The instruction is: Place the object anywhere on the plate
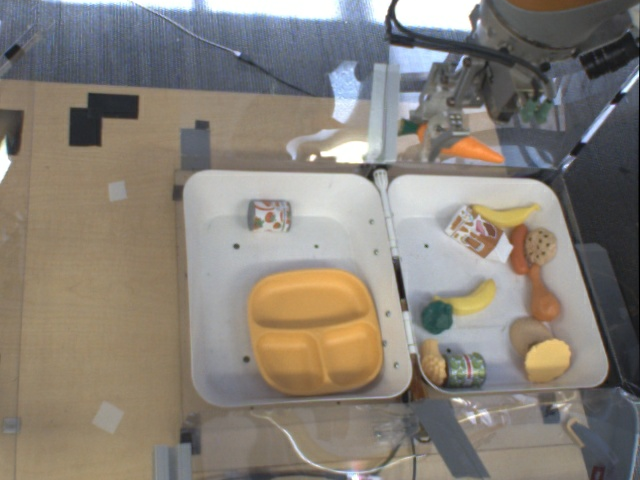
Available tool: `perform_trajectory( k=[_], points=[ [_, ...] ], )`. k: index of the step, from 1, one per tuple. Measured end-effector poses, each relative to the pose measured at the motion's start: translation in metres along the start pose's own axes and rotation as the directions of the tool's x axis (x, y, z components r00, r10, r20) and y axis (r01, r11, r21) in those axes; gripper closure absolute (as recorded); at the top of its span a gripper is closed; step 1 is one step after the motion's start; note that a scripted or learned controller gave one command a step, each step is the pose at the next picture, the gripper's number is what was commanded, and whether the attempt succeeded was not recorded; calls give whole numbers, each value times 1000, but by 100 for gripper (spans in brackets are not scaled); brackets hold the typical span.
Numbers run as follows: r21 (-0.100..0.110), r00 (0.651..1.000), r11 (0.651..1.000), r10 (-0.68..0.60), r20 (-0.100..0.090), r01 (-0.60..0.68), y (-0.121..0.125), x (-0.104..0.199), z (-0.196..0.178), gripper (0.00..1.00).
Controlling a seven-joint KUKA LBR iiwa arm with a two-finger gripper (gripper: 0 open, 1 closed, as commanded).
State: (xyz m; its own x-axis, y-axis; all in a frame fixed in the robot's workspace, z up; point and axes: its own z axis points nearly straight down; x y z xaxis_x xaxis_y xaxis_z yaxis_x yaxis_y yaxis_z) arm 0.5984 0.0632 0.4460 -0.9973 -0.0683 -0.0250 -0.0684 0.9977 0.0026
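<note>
The gripper [452, 118] hangs over the right bin's [430, 253] far edge with an orange carrot-like piece [472, 150] just under it, grip impossible to tell, so carrying seems in hand, and next comes travel left to the yellow plate [315, 333].

Two shallow white bins [210, 368], one yellow three-section plastic plate [314, 329], two yellow toy bananas [505, 213], two small printed cans [269, 215].

The right bin [590, 363] holds two bananas [470, 299], a carton [474, 232], a cookie [541, 245] and a can [465, 369]. Black tape [100, 116] marks the worktop [90, 298].
</note>
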Motion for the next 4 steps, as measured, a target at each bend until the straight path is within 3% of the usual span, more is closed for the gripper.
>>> perform_trajectory(
  k=[1, 2, 3, 4],
  points=[
    [-7, 845, 845, -534, -11, 534, 52, 28, -1, 100],
    [-8, 815, 815, -579, -8, 579, 88, 26, -43, 100],
    [-15, 383, 383, -924, -3, 924, 142, 69, -43, 100],
    [-26, 194, 194, -981, -4, 981, 169, 82, 120, 100]
  ],
)
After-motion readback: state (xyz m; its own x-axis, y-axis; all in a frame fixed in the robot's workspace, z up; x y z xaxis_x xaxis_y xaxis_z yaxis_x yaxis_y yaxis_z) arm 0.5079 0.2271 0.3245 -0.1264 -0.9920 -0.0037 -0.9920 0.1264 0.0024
